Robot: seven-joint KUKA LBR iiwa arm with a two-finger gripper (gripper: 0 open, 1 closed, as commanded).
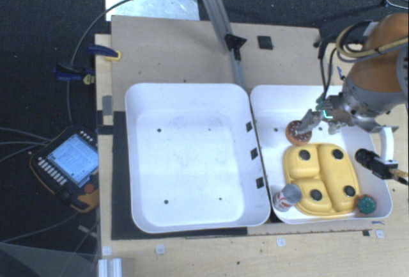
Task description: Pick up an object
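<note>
Pincer: here is the pincer, low over the far part of the right bin, reaching in from the right. Open or closed? I cannot tell from this angle.
Arm: the grey arm with its orange band comes over the bin's far right corner.
Brown ring: a small brown ring lies on the bin floor, just left of and nearer than the pincer's tip. They look very close, but I cannot make out whether they touch.
Yellow block: a big yellow moulded piece with four black spots takes up the near half of the right bin, just nearer than the ring.
Grey-topped piece: a small round thing with a grey top sits at the near left corner of the yellow block, right against it.
Green piece: a little green thing sits tucked into the bin's near right corner, beside the yellow block.
Left bin: the left bin stands edge to edge with the right one.
Bench: both bins rest on the tan bench.
Off the bench: a handheld control unit with a lit screen lies on the dark floor to the left.
</note>
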